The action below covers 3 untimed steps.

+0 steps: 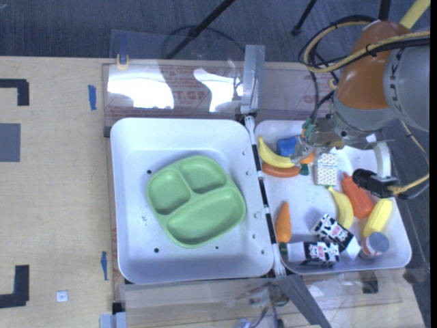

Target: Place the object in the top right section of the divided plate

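A green divided plate [196, 200] lies in the left white bin [130, 149], tilted so that its two small sections face the far side. My gripper [311, 144] hangs low over the far left part of the right bin [399, 248]. It is just right of a yellow banana [275, 157] and a blue object [287, 145], and just above a white dotted packet [327, 169]. From this angle nothing is visibly held.
The right bin also holds an orange piece [281, 171] under the banana, a carrot [283, 222], a red pepper [357, 193], a second banana [343, 208], a yellow item [379, 216], two cow-patterned cartons [332, 229] and a small can [373, 244]. Cables loop behind the arm.
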{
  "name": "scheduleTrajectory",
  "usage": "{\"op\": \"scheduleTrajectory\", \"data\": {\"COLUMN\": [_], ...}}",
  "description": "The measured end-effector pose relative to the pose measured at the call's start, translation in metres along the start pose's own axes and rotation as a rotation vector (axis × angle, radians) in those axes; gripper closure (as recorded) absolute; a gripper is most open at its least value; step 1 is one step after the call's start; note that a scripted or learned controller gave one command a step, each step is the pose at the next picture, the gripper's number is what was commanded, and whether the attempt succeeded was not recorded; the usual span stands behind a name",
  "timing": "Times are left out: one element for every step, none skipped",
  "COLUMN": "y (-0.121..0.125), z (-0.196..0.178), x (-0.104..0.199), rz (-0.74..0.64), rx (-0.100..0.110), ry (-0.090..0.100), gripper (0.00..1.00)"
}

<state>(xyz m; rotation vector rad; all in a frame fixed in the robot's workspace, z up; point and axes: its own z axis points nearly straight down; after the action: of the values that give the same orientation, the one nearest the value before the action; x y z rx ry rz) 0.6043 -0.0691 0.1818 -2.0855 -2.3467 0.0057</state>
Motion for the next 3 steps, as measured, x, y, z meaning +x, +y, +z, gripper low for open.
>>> {"op": "scheduleTrajectory", "data": {"y": [0.029, 0.038, 0.077], "z": [0.0, -0.004, -0.02], "x": [0.041, 0.109, 0.116], "rz": [0.018, -0.052, 0.065], "rx": [-0.002, -0.003, -0.002], "ry": [0.0, 0.0, -0.001], "gripper": [1.0, 1.0, 1.0]}}
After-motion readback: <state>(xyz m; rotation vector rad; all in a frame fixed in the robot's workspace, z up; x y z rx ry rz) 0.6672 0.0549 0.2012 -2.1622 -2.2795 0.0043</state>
